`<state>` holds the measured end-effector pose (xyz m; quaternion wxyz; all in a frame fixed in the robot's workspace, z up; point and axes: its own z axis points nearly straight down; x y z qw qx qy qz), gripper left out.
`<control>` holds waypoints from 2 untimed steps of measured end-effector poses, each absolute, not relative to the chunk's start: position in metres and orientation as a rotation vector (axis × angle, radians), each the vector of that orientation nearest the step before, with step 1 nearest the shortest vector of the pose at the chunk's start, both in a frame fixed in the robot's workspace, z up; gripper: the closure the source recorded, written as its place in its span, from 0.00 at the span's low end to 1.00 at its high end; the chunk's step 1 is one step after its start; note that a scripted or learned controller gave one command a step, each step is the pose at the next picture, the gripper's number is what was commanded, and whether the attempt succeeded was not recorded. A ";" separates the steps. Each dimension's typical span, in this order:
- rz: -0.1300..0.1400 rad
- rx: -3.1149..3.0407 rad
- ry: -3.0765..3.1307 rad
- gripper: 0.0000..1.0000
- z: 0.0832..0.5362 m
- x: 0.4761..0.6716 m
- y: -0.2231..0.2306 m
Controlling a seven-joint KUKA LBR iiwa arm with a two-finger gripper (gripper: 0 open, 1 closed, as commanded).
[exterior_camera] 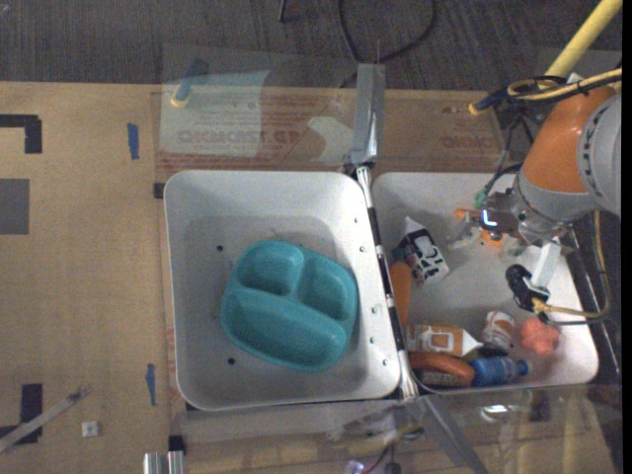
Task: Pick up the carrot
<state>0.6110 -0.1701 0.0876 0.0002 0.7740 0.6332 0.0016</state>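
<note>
The carrot lies in the right bin, lengthwise against its left wall, just right of centre frame, with a black-and-white carton near its upper end and an orange-and-white box by its lower end. It looks stiff, light and smooth, likely a toy, so it may roll or slip. The mid-length is the best hold, pinched across its width, though the wall crowds one side. The claw hovers at the bin's upper right; whether it is spread or pressed together cannot be told.
</note>
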 end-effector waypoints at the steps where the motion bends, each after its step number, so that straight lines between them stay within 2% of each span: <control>1: 0.010 2.428 1.985 1.00 0.100 0.613 -0.171; 2: 0.002 2.434 1.982 1.00 0.184 0.647 -0.134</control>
